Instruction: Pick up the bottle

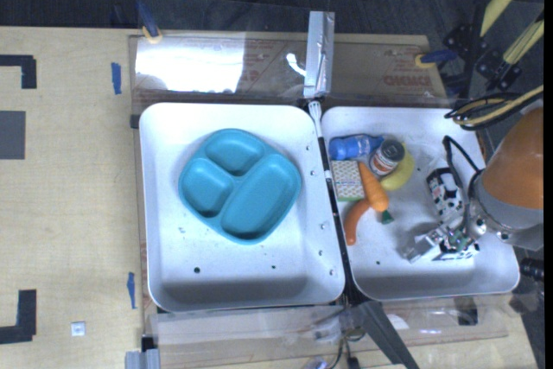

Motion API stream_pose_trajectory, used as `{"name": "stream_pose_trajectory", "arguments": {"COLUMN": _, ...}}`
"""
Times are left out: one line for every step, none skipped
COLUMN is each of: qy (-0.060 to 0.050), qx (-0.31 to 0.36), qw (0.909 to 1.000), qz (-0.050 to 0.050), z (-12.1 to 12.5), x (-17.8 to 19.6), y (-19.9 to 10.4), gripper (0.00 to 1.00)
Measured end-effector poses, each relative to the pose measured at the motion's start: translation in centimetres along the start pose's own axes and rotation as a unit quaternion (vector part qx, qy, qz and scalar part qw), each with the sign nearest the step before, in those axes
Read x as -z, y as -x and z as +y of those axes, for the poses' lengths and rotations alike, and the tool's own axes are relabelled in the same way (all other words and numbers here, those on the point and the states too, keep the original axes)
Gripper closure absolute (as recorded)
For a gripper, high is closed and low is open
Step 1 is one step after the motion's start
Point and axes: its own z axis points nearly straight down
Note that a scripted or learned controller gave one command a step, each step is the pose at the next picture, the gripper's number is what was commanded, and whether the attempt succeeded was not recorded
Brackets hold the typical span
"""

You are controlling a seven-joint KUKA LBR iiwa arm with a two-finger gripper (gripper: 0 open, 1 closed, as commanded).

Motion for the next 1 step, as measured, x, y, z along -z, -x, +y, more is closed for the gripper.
{"name": "stream_pose_trajectory", "arguments": {"qy": 0.0, "qx": 0.0, "qw": 1.0, "qz": 0.0, "z": 0.0, "x": 0.0, "y": 0.0, "gripper": 0.0}}
